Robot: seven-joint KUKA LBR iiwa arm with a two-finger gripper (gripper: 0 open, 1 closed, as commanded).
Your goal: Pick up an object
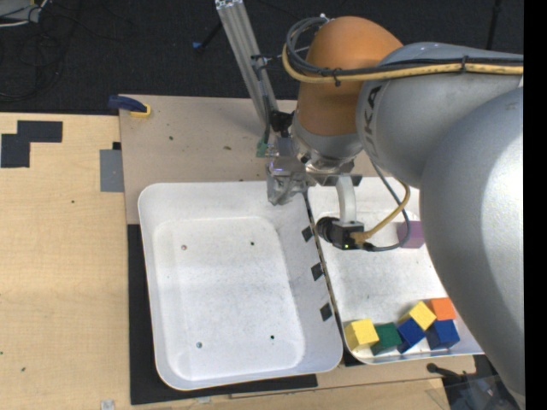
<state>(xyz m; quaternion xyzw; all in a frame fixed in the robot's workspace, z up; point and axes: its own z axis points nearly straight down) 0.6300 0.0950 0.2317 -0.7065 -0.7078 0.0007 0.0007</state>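
I am hovering my gripper (283, 188), grip state unclear, over the bins' far edge, with the blocks (408, 326) lying unpicked.

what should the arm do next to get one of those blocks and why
Probably swing the gripper toward the near corner of the right bin. It sits at the far end by the divide between the bins, while the blocks, such as the yellow block and orange block, are clustered in that near corner.
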